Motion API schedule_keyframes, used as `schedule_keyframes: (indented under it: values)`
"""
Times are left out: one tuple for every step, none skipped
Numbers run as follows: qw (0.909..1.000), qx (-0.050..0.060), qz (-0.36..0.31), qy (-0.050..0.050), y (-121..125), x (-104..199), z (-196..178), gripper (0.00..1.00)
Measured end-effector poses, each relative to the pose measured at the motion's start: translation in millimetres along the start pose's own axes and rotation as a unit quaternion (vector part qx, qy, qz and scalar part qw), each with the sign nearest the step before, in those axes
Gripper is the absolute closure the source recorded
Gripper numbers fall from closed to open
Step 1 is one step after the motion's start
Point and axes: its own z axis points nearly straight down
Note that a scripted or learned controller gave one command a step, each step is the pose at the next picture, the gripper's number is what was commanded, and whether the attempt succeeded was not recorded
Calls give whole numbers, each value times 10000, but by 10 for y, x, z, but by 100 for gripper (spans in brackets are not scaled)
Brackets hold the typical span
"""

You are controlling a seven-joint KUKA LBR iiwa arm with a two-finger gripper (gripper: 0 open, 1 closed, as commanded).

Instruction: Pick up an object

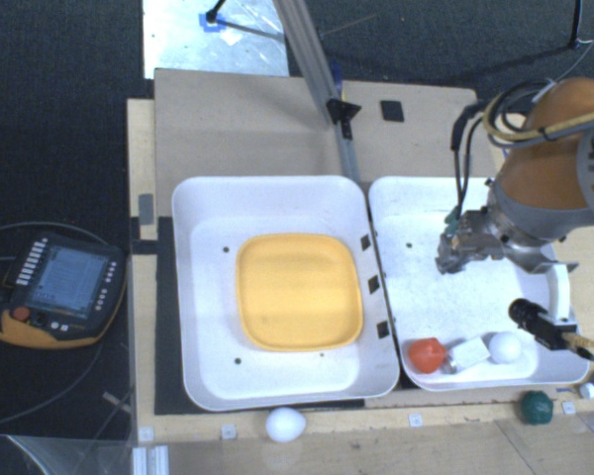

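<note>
Nearest the camera, on the bench's front edge outside the bins, a small white egg-shaped object (285,424) lies left of centre and a dark green ball (537,407) sits toward the right, just past the rim of the right-hand white bin (406,206).

Inside that bin, along its near wall, three candidates lie in a row: a red-orange rounded object (427,355) in the near-left corner, a small white block-like piece (468,353) just beside it, and a white ball (505,346) touching or nearly touching the block. A black cylindrical fitting (537,323) juts in over the bin just beside the white ball.

Farther back, the gripper (451,255) hangs over the middle of the right bin's bare floor, well apart from the row. Whether the jaws are spread or pressed together cannot be told from here; nothing shows between them. The row lies toward the camera from the jaws, its line running left to right along the wall, so a pick would probably call for a move toward the near wall, with the wall crowding the approach.

The left-hand white bin (203,226) holds a yellow rounded-square plastic plate (299,290), flat on its floor.

The grey arm with its orange band (554,156) reaches in from the right, wrist bent downward.
</note>
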Motion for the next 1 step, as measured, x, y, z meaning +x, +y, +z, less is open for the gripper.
schedule_keyframes:
  values:
    - [10000,1,3,-2,204,494,67,100]
